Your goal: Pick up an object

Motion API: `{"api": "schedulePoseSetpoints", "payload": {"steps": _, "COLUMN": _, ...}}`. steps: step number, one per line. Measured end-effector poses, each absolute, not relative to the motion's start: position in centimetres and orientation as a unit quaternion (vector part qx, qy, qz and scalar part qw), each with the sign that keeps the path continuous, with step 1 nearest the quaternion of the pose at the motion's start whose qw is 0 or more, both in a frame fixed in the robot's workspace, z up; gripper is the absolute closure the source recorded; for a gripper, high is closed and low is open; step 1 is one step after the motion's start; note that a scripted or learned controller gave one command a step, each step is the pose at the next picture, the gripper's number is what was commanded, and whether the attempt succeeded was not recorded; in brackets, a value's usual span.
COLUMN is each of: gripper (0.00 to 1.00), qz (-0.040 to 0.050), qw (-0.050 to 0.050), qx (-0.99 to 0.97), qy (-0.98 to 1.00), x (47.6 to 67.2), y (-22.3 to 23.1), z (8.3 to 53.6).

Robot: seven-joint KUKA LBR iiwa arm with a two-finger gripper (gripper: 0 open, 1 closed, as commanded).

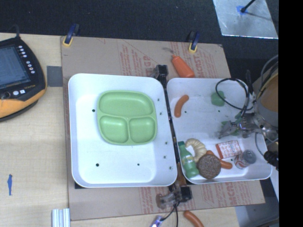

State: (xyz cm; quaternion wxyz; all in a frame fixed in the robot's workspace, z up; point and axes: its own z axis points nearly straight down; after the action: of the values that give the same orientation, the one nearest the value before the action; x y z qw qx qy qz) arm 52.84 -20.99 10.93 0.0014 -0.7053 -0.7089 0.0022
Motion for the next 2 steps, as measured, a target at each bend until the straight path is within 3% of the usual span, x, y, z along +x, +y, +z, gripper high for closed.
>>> {"api": "schedulePoseSetpoints", "payload": {"steps": 2, "gripper": 0.00, "qz": 0.0005, "qw": 0.001, "qx": -0.706, "qy": -0.708, "x": 65.4, "y": -21.2, "z": 9.2}}
